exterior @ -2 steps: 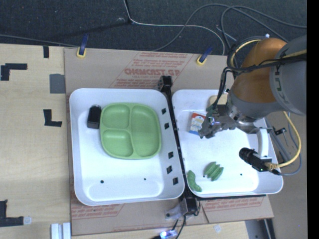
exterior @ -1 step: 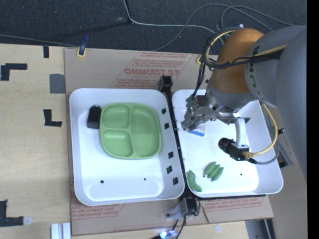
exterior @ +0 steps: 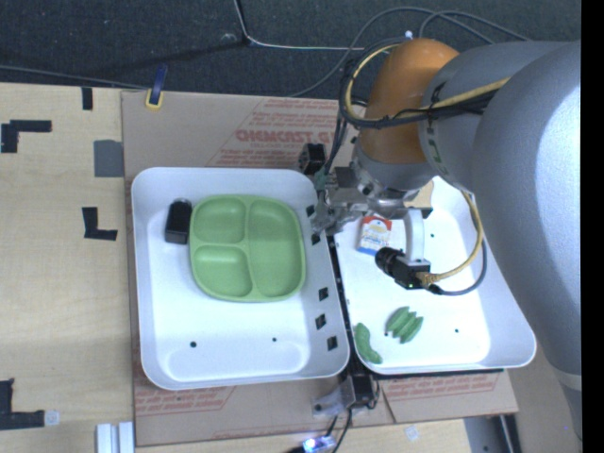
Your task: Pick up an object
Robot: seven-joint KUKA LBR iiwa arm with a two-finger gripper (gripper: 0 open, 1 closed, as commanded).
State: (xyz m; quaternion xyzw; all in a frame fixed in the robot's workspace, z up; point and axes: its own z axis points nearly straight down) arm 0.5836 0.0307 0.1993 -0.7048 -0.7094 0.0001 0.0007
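Note:
My gripper (exterior: pixel 370 217) hangs low over the upper left part of the right bin (exterior: pixel 472 347), close to the wall between the two bins. Just beneath it lies a small white carton with red and blue print (exterior: pixel 374 235), partly covered by the wrist. A green pea pod (exterior: pixel 404 325) rests in the lower middle of the same bin. A smaller green piece (exterior: pixel 366 343) lies near that bin's lower left corner. The arm's grey body and orange band (exterior: pixel 406 92) hide the bin's upper right part.
The left bin (exterior: pixel 160 347) holds a green divided plate (exterior: pixel 248 248) and a small black block (exterior: pixel 177 222) at the plate's left edge. Cables loop around the wrist, with a black connector (exterior: pixel 401 268) hanging over the right bin. Cardboard lies under both bins.

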